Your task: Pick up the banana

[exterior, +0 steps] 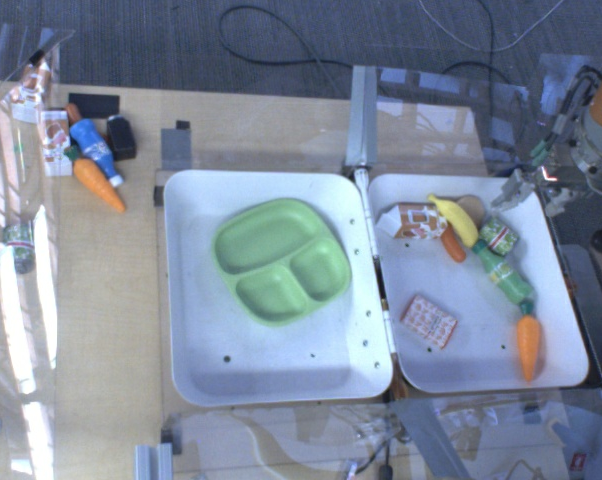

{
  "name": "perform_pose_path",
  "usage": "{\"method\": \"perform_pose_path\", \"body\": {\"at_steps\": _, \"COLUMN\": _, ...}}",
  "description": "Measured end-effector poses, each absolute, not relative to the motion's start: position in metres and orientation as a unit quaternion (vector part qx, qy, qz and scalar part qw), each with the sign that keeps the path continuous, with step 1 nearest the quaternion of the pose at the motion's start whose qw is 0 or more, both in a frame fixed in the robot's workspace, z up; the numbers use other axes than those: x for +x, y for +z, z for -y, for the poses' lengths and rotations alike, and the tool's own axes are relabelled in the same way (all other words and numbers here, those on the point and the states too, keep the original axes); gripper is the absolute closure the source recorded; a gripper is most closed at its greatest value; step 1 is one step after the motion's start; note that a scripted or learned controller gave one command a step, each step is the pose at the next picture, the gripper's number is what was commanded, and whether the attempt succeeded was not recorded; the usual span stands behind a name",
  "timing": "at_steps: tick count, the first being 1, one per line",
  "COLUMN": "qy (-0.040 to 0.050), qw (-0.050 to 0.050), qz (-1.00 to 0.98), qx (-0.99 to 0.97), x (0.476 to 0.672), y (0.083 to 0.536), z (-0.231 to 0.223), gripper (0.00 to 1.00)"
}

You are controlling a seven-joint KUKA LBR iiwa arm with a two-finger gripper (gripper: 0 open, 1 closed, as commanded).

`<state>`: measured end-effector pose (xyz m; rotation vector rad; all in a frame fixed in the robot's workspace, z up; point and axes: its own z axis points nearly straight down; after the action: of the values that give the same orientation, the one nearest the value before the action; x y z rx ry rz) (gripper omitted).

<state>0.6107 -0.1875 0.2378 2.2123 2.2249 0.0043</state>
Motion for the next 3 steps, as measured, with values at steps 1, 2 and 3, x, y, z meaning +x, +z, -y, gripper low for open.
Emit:
{"method": "perform_pose_path", "body": {"at_steps": 1, "qy": 0.0018, "qw": 0.003, "qz": -0.755, "qx": 0.655, "x": 0.67, "y": 0.172, "z": 0.147, "gripper": 0.0}}
{"method": "perform_pose_path", "body": {"at_steps": 2, "qy": 0.0091, "qw": 0.014, "qz": -0.758, "qx": 0.652, "x": 0.678, "y": 0.118, "z": 0.14, "gripper": 0.0}}
{"method": "perform_pose_path", "body": {"at_steps": 3, "qy": 0.0047, "qw": 0.005, "qz": -0.677, "qx": 0.736, "x": 0.673, "y": 0.091, "z": 0.161, "gripper": 0.0}}
